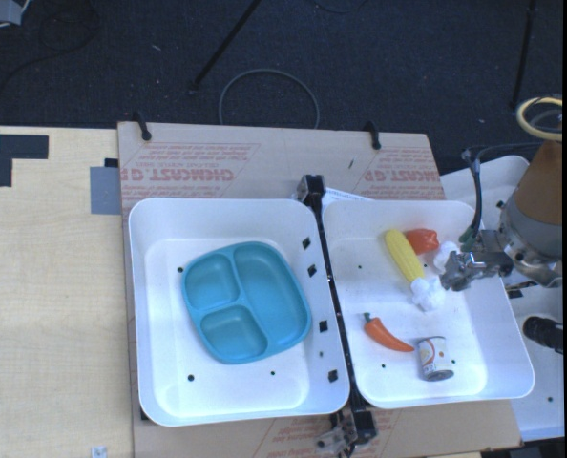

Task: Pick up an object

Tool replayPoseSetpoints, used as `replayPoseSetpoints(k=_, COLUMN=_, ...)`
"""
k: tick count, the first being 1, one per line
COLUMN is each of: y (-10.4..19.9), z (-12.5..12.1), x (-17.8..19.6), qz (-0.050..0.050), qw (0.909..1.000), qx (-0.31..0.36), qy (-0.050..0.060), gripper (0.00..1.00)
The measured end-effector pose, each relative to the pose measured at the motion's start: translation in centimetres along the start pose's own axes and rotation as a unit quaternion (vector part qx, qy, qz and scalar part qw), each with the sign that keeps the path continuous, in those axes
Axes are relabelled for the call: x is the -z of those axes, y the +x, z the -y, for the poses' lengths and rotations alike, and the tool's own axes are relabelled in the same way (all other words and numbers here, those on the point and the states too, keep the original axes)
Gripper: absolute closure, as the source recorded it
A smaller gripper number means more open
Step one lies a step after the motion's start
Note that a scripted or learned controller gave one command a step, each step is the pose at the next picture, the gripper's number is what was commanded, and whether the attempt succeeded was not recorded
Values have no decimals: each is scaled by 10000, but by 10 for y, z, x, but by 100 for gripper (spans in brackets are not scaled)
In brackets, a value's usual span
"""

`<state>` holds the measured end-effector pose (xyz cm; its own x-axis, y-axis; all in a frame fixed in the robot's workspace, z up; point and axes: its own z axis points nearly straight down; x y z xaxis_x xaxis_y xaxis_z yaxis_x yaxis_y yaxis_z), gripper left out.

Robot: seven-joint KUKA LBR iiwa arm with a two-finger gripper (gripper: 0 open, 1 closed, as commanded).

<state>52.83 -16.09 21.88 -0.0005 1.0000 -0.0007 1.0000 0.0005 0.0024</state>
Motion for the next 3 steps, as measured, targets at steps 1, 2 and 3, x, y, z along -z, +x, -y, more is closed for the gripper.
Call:
replayPoseSetpoints(k=1, y=-7, z=4, x=60, qz=5, qw=10000, qx=1, qy=-10, gripper=100)
replayPoseSetpoints(k=2, y=44, z=-15, x=49, qz=-15, qw=10000, qx=19, qy=25, gripper=100)
replayPoseSetpoints(k=3, y=93, z=-26, x=32, qz=-16, qw=10000, qx=16, qy=36, gripper=100)
